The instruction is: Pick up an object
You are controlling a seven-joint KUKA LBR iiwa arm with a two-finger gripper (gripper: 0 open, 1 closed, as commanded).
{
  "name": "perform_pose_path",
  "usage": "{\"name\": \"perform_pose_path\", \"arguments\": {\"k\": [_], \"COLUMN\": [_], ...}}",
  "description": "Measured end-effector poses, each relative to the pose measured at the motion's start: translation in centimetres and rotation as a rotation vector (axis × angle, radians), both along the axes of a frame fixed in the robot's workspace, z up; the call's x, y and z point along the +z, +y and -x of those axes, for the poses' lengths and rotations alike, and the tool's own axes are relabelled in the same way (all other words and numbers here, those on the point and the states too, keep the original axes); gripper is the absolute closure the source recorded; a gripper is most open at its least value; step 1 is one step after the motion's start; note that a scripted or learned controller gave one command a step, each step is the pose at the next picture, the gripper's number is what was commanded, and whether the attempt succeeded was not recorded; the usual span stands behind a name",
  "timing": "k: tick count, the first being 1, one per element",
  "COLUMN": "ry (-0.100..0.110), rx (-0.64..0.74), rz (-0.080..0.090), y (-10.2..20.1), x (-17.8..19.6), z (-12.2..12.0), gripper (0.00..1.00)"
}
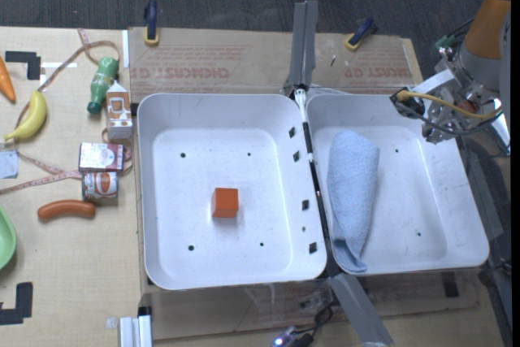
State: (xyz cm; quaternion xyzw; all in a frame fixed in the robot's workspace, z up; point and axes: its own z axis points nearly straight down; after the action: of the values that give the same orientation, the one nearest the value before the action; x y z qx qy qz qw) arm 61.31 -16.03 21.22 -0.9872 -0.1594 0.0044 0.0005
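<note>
A small orange-red cube (226,202) sits alone near the middle of the left bin (162,248). A folded light-blue towel (353,195) lies lengthwise along the left side of the right bin (455,252). The arm comes in at the upper right, and its gripper (436,124) hangs among yellow cables over the far right corner of the right bin. It stands well away from the towel and far from the cube.
A metal post (304,45) rises behind the seam between the bins. Left of the bins on the wooden bench lie a banana (28,118), a green bottle (101,82), small cartons (119,116), a can (101,185) and a sausage (67,210).
</note>
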Motion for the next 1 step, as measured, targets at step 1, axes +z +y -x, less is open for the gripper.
{"name": "perform_pose_path", "arguments": {"k": [1], "ry": [-0.003], "rx": [-0.117], "rz": [-0.001], "y": [0.83], "x": [0.51], "z": [1.6], "gripper": [1.0]}}
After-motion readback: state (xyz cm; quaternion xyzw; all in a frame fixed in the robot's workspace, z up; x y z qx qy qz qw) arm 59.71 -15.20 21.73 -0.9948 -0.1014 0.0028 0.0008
